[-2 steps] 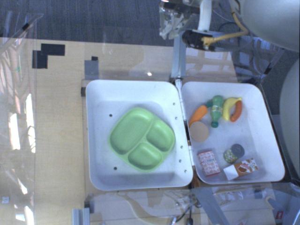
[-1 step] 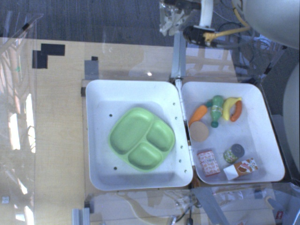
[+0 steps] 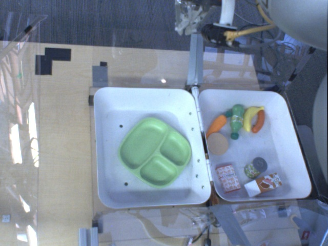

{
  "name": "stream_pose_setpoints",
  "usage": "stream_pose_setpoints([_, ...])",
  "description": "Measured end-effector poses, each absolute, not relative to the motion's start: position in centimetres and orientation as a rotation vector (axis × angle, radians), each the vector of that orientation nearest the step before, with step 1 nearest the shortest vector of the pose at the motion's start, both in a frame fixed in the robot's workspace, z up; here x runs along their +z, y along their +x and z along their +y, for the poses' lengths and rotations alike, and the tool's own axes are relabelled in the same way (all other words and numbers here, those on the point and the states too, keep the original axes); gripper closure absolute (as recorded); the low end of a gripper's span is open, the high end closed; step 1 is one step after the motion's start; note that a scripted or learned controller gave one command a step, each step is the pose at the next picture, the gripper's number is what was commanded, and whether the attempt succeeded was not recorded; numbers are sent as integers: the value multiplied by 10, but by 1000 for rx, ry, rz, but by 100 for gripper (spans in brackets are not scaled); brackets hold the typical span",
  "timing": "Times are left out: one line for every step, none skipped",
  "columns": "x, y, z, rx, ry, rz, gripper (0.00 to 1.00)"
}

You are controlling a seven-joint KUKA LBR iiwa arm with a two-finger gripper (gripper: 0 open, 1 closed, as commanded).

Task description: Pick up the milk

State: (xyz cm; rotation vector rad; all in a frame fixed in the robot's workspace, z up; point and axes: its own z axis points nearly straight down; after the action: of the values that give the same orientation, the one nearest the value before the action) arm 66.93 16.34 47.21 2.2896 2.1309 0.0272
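Observation:
The milk point(image 3: 264, 184) is a small orange-and-white carton lying on its side in the near right corner of the right bin point(image 3: 294, 137). Its white gabled end points left. My gripper point(image 3: 185, 18) hangs at the top of the camera view, beyond the far edge of both bins and roughly in line with the divider between them. It is far from the milk, and nothing is visibly held in it.
Sharing the right bin are a pink box point(image 3: 227, 178), a can point(image 3: 255, 167), a tan round piece point(image 3: 218, 143), a carrot point(image 3: 217, 123), a green bottle point(image 3: 236, 120), a banana point(image 3: 250, 118) and a sausage point(image 3: 259, 121). A green divided plate point(image 3: 155, 151) lies in the left bin point(image 3: 107, 137).

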Motion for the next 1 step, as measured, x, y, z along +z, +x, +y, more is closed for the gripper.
stream_pose_setpoints([484, 669, 166, 35, 2279, 2137, 100])
